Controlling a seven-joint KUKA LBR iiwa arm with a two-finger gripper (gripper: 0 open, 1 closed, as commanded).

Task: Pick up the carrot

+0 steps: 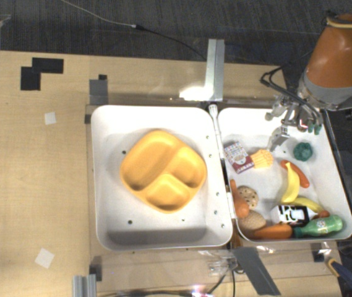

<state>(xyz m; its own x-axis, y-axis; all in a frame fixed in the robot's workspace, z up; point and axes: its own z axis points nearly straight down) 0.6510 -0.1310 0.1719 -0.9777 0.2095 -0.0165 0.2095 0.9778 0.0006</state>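
the left bin (101, 184) holds a yellow divided plate (162, 169), sitting a little tilted near its middle; nothing there matters for this step.

the right bin (336, 166) is the crowded one. along its left wall lie a small red-and-white packet (238, 155), a cookie (247, 195) and a brownish round thing (253, 219) below it. the carrot (273, 231) lies flat near the bottom edge of this bin, pointing roughly left to right, its left end touching the brownish round thing and its right end close to a green bottle (318, 227). a dark carton (293, 214) sits just above it, and a banana (294, 187) runs up from there, with a red pepper (298, 173) beside it. a yellow crinkled piece (262, 159) and a dark green lump (303, 151) sit higher up.

the gripper (282, 133) hangs over the top of the right bin, well apart from the carrot, with nothing between its fingers; i cannot tell from this angle whether they are apart or together.

to do this well, the arm likely needs to travel toward the bin's bottom edge, turn the fingers across the carrot's short width, and come down at its middle, where neighbours crowd least. the bin wall and the carton leave little room, so a straight, centred descent seems safest.
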